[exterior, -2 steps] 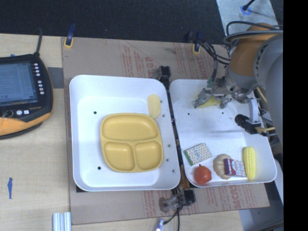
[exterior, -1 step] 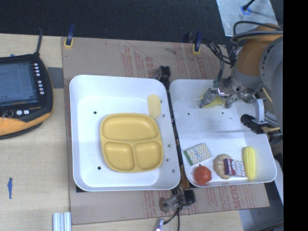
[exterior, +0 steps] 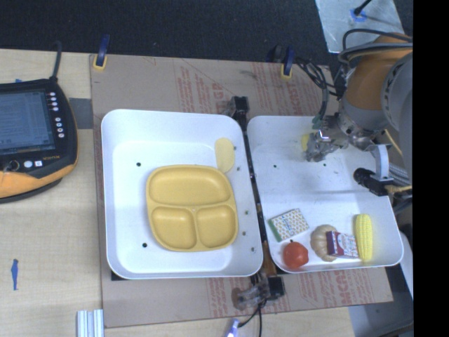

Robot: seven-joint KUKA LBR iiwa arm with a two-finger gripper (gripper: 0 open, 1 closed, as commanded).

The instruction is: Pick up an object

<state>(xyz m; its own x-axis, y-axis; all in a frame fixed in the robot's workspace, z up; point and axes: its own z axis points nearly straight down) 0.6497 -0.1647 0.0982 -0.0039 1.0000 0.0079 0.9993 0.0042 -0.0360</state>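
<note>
As I watched remotely, the jaws (exterior: 320,146) hung at the right bin's (exterior: 280,135) far end, their state unreadable; the corn cob (exterior: 363,236) lay nearer, rightward, long axis near-to-far.

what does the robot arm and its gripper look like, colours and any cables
The arm is a rounded grey body with a broad orange band above the wrist. The gripper is a small cluster of grey and silver metal parts. Thin dark cables loop across its top towards the wrist, and a black fitting sticks out below the arm's body.
</note>
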